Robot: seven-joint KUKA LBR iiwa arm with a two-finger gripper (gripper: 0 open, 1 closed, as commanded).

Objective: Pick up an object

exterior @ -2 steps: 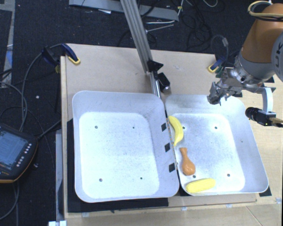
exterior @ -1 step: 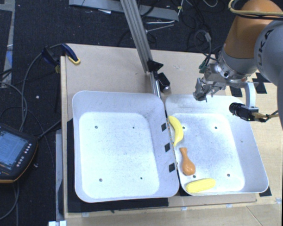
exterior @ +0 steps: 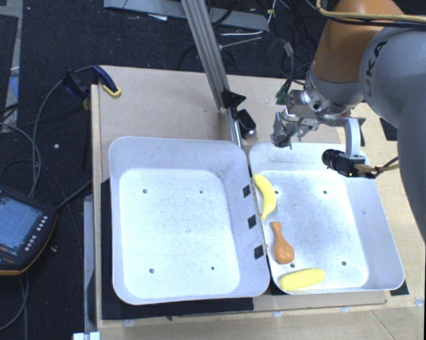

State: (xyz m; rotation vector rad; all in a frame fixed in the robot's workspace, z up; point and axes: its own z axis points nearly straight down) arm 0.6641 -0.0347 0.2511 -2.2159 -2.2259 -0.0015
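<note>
While nothing is lifted yet, three items lie in the right bin (exterior: 378,227): a yellow lemon (exterior: 302,278) nearest, an orange drumstick (exterior: 281,243), then a banana (exterior: 265,195). Gripper (exterior: 283,139) hovers beyond, grasping nothing; finger state indeterminate.

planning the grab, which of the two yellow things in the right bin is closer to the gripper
The curved yellow banana by the bin's left wall, at the head of the row, lies nearest the gripper. The stubby yellow piece lies at the near edge, past the orange drumstick-shaped toy.
</note>
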